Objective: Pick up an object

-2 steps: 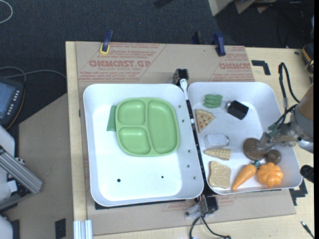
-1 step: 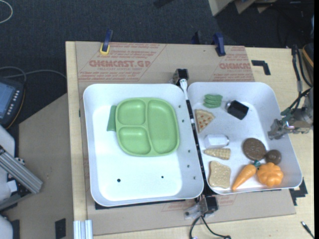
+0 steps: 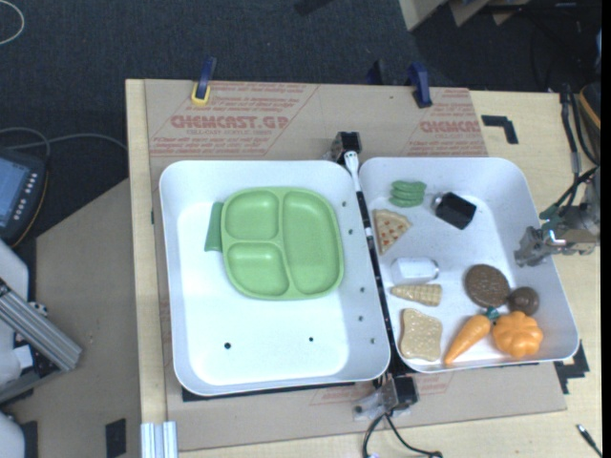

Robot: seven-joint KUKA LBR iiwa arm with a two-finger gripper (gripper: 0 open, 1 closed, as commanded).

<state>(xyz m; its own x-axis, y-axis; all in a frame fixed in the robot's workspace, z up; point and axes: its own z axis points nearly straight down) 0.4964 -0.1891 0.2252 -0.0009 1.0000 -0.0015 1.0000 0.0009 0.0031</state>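
The right bin point(image 3: 511, 184) holds several toy foods: a green ridged piece point(image 3: 409, 193), a black block point(image 3: 455, 209), a pizza slice point(image 3: 389, 228), a white lump point(image 3: 416, 269), a pale corn piece point(image 3: 418, 294), a brown cookie point(image 3: 487, 284), a bread slice point(image 3: 421, 335), a carrot point(image 3: 468, 338), an orange pumpkin point(image 3: 517, 334) and a small dark brown piece point(image 3: 523, 301). My gripper point(image 3: 542, 242) hangs at the right bin's right rim, to the right of the cookie and apart from every item. Nothing is seen in its grasp.
The left bin point(image 3: 191, 284) carries a green divided plate point(image 3: 282, 241) in its upper middle. Both bins rest on a cardboard sheet point(image 3: 286, 113) held by clamps point(image 3: 202, 82) at the back. Cables run at the right edge point(image 3: 582, 175).
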